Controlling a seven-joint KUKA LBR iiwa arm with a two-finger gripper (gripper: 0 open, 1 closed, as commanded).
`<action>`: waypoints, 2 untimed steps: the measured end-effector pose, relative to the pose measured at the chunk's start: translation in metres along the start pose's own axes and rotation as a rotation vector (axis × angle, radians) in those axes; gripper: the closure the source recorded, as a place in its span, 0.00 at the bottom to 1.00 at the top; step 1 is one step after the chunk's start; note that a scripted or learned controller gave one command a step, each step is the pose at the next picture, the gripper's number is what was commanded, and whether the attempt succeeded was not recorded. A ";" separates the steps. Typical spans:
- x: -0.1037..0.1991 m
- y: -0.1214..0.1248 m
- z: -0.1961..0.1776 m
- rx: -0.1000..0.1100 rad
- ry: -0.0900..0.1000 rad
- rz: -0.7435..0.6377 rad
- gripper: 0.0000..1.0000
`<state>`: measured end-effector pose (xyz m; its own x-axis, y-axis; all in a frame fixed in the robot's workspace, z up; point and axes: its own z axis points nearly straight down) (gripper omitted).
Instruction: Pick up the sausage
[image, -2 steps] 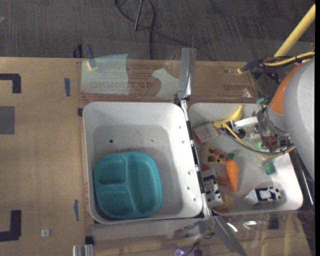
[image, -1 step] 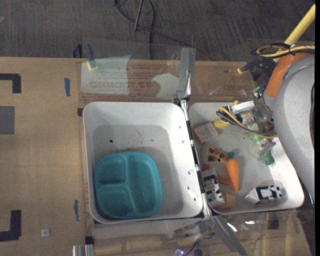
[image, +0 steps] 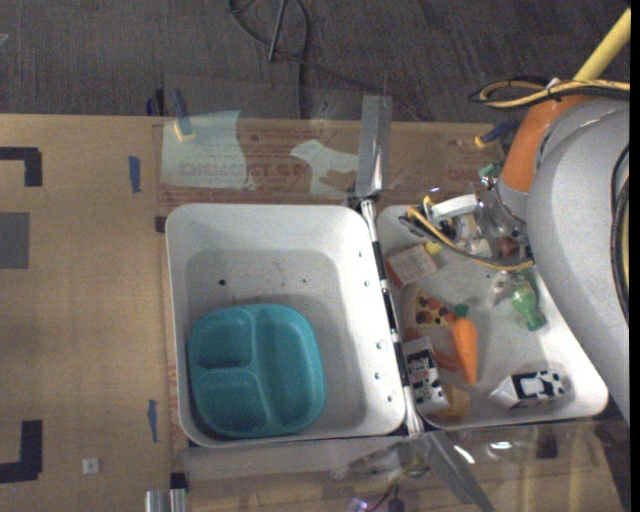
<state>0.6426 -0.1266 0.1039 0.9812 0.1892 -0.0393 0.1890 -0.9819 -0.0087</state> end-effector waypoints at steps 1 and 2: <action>-0.001 0.022 0.019 0.021 -0.020 -0.001 0.00; -0.001 0.035 -0.020 0.001 0.011 -0.006 0.00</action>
<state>0.6490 -0.1607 0.1240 0.9804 0.1949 -0.0278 0.1947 -0.9808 -0.0099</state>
